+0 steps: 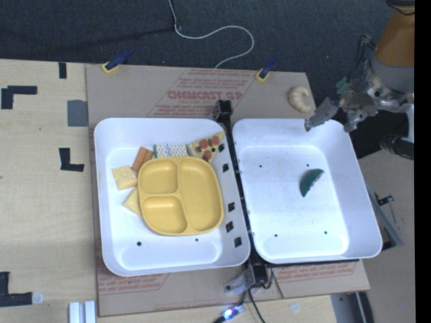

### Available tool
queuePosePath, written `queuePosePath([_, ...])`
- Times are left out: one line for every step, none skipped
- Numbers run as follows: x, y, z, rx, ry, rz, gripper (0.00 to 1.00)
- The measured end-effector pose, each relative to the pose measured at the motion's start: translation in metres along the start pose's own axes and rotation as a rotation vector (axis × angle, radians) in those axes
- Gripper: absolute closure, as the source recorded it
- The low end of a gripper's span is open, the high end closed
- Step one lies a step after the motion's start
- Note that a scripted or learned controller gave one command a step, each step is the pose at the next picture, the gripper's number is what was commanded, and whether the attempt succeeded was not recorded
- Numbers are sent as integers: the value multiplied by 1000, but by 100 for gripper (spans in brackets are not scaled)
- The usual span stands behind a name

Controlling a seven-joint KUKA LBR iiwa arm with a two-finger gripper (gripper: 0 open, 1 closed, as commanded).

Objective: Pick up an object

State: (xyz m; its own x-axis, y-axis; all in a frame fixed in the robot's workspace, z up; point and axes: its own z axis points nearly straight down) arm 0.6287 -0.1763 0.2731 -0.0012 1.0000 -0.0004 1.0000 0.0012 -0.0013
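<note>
The gripper [333, 116] is hovering with fingers spread and nothing between them above the right bin's [350, 237] far corner, well apart from the green object [310, 180].

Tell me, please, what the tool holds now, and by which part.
Nothing. The tool hangs open above the right white bin's far rim, apart from the dark green leaf-shaped piece.

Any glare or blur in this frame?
Camera view: even, soft lighting; mild sheen on the right bin floor, no blown-out glare; faint shadows beside the yellow plate; pincer slightly soft at the bin's far right corner; green object readable.
</note>
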Motion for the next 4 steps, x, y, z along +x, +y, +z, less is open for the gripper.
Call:
queuePosePath([1,1,44,4,0,0,0])
queuePosePath([2,3,88,4,0,-1,0])
queuePosePath([4,3,153,5,0,-1,0])
queuePosePath([6,3,191,1,-1,-2,0])
